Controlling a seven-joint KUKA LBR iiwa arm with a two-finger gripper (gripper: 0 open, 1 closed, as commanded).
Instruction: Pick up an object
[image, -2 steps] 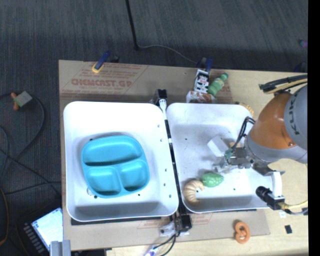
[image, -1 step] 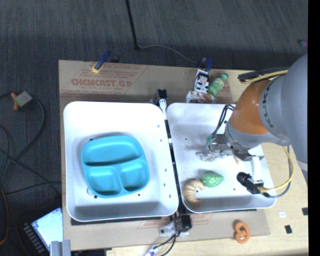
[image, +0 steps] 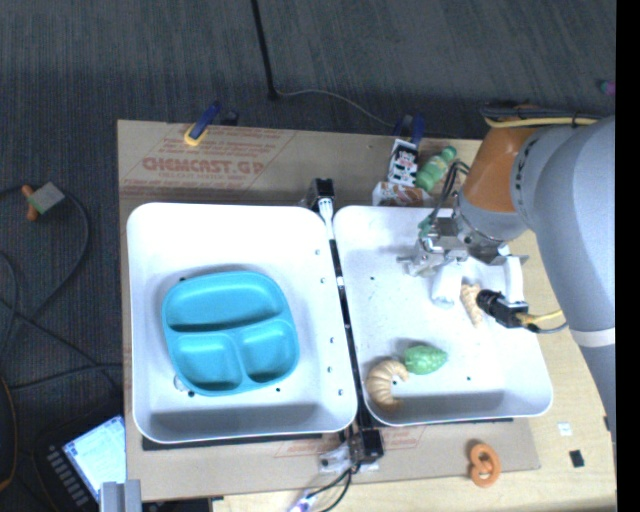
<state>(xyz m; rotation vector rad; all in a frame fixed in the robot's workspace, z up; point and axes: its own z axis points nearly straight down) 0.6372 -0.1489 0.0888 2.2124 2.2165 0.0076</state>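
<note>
Camera view: end effector (image: 441, 268) over right bin (image: 520, 395), finger state unclear; green toy (image: 425, 358) and croissant (image: 385, 381) below it.

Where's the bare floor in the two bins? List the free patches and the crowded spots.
Left bin: bare strips around the blue tray, widest along the far wall. Right bin: bare floor at its middle-left, between the centre wall, the pincer and the green toy. Crowded: under the pincer, and by the croissant.
</note>
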